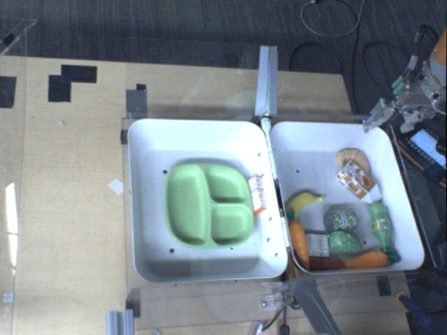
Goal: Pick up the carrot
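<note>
Two orange, carrot-like pieces lie in the right bin [398,187]. One carrot [365,260] lies flat along the near wall with a green tip at its right end. The other orange piece [299,243] lies along the left wall, below a yellow banana [304,202]. My gripper [392,116] hangs over the bin's far right corner, well away from both. Its fingers look open, with nothing between them.
The right bin also holds a bread roll [352,158], a snack packet [356,180], a round can [341,219], a green bottle [379,222], a green lumpy item [343,243] and a dark red piece [325,262]. A green divided plate [208,202] lies in the left bin [147,187]. Cables run behind the bins.
</note>
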`<action>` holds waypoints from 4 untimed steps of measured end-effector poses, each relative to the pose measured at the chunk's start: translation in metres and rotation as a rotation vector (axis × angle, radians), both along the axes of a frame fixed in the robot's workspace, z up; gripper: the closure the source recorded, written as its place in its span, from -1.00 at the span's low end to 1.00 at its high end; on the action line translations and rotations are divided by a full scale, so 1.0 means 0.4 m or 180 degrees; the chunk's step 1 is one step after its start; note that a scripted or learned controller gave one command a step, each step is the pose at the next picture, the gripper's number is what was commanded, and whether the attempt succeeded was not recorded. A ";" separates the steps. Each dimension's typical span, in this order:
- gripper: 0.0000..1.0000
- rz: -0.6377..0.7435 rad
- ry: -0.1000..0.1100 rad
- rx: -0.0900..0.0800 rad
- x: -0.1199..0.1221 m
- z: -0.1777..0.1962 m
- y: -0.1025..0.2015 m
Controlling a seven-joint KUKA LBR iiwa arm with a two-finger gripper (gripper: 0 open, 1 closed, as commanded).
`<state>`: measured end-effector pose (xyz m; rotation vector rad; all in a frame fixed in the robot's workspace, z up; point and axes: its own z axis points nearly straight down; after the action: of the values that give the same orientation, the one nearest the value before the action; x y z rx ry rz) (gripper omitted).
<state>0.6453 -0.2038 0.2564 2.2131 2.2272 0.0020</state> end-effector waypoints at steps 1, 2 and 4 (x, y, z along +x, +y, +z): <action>-1.00 0.0091 0.0001 0.0002 -0.214 -0.124 0.131; -1.00 -0.0770 -0.0022 0.0005 -0.202 -0.420 0.289; -1.00 -0.0121 -0.0071 -0.0012 -0.375 -0.416 0.293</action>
<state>0.4952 -0.0867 0.0902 2.2415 2.1718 0.0223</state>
